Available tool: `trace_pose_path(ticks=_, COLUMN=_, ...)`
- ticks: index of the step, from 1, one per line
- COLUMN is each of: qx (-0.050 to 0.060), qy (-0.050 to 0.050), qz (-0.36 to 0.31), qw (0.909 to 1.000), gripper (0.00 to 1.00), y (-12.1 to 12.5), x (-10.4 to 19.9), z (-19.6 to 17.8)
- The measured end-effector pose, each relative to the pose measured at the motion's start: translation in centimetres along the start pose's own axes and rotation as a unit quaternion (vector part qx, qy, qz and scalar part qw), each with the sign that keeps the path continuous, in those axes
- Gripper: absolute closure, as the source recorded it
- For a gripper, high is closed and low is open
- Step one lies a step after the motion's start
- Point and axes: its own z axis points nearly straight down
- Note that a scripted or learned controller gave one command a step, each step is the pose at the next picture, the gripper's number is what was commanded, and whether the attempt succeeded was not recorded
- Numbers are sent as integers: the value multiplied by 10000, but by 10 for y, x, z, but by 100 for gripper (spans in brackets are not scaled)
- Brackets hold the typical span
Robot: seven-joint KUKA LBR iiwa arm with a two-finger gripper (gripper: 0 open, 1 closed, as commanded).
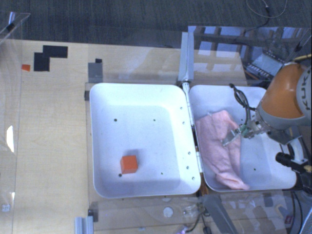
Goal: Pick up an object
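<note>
I see gripper low over pink cloth in right bin, cloth's 2 o'clock edge, placed for a pinch | jaw state: I cannot tell | orange block at left bin's 7 o'clock

The arm reaches into the right bin, its gripper low over a crumpled pink cloth that lies along that bin's left side. The fingertips seem to touch the cloth's right edge, though it's too small to be sure. In the left bin, an orange block sits near the front-left.
</note>
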Motion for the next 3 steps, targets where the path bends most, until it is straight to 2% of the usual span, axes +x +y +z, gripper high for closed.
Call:
trace_pose_path(ticks=1, qx=-49, qy=-16, qz=-6, qw=10000, gripper=100, y=4, x=-1, z=-13)
trace_pose_path(ticks=2, qx=-48, qy=-17, qz=-4, qw=10000, gripper=0, y=4, x=-1, z=-13)
trace_pose_path(ticks=3, qx=15, qy=15, qz=-783, qw=9969, gripper=0, y=73, x=-25, z=3)
